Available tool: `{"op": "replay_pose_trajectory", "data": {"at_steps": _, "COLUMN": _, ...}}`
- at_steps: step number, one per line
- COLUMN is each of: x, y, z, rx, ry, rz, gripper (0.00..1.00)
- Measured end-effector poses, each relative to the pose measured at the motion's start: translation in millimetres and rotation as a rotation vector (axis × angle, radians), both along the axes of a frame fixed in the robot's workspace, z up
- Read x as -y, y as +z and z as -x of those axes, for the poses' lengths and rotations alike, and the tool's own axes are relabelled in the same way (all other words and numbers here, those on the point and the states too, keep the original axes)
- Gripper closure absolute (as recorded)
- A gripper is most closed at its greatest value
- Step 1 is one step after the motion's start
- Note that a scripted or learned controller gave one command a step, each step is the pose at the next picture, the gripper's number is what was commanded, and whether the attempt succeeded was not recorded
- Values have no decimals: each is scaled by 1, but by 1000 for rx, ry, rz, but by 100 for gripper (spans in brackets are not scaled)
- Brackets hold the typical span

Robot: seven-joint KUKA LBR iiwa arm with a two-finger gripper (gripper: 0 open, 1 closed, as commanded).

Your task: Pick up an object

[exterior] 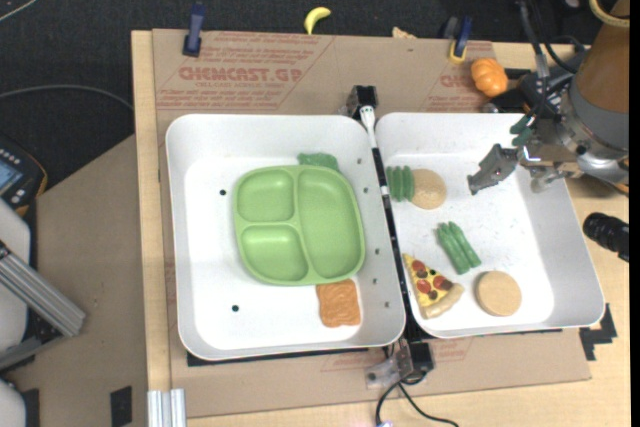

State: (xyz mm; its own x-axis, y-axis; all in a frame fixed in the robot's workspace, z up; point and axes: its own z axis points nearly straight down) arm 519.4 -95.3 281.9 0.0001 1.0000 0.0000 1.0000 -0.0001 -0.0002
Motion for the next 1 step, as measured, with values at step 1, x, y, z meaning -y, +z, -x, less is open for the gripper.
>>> {"op": "replay_pose_trajectory", "data": {"at_steps": 1, "x": 7, "y": -170, "z": 43, "rx": -17, "ry": -4, "rz": -4, "gripper": 0}}
